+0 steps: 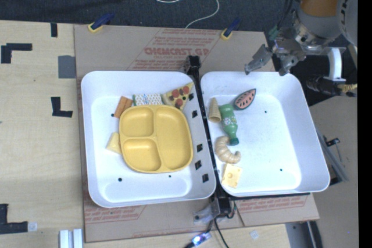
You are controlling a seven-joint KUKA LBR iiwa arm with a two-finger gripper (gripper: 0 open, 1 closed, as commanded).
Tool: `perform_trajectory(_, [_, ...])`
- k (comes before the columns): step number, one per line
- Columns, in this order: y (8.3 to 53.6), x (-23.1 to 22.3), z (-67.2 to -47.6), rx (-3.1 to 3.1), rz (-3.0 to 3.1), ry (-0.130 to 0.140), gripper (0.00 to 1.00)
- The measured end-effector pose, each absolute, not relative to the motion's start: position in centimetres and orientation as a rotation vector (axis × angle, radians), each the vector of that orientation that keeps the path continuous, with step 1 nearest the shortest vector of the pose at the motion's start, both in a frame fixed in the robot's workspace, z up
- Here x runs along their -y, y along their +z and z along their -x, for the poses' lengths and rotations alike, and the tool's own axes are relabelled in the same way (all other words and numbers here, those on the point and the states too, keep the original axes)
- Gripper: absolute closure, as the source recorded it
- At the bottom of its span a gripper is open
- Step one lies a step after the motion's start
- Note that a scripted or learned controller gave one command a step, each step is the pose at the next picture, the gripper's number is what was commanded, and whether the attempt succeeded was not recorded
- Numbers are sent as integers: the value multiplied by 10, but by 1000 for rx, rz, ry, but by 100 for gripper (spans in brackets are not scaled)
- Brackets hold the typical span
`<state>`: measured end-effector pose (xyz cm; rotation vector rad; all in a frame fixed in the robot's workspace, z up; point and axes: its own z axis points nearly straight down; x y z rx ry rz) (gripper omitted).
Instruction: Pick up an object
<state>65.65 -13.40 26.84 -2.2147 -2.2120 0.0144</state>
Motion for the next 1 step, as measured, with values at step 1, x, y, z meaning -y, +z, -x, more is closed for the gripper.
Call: perform_trajectory(1, [277, 134, -658, 2223, 2219, 2, 0])
